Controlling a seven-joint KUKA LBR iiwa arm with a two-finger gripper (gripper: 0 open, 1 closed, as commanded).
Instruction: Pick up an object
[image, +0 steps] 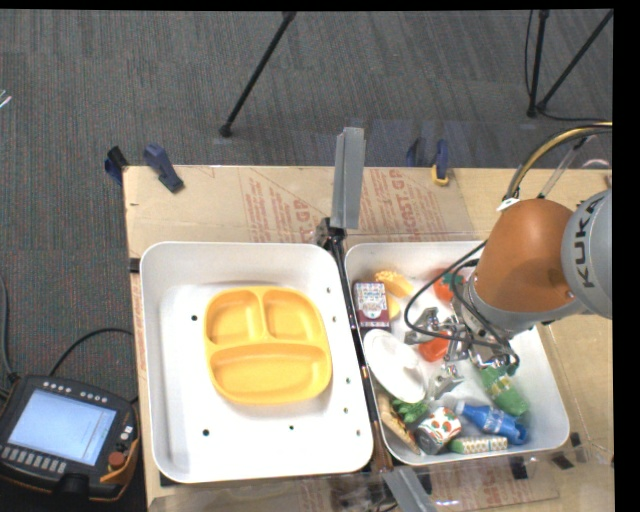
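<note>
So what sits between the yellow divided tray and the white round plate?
In the camera view, the bins' adjoining white walls separate the yellow divided tray from the white round plate.

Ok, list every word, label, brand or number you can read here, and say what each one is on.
"KUKA": on the grey arm, running vertically at the right.
Red printing on the cardboard sheet under the bins: upside down and too blurred to read reliably.
Small carton in the right bin: printed label, too small to read.
Small can: pattern, nothing readable.
Handheld pendant screen: lit, nothing readable.
</note>
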